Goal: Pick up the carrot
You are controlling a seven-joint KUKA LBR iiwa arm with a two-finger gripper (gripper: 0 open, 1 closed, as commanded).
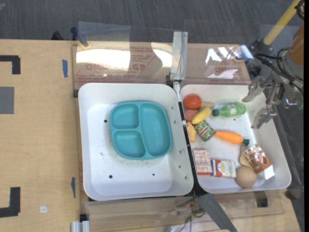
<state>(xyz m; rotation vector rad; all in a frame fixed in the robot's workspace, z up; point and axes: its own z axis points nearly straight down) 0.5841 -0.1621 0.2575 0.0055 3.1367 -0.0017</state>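
While the tool (pixel 263 105) hangs over the far outer side of the right-hand bin (pixel 282 151), its two metal fingers stand apart with nothing between them, so it is open and empty. The carrot (pixel 228 137) lies below and inward of the tool, near the middle of that bin, orange body pointing roughly toward the bin's inner wall and its small green stub end toward the outer side. It rests flat on the white floor, well apart from the tool.

To do the approach well, I judge the tool should travel inward and down until it sits straight above the carrot's thick middle, then turn so the fingers close across the short width, not along the length. Crowding matters: a small green-and-red packet (pixel 205 130) sits just beside the carrot's tip, on the side away from the tool, and a brown carton (pixel 257 159) lies near the stub end, closer to the camera than the tool. A green bottle (pixel 231 110) lies between the tool and the carrot's far side, so a steep vertical descent looks safer than a slanted one. Centring on the body keeps both fingers off these neighbours. The carrot is tapered and smooth, so a grip near the tip would probably slip.
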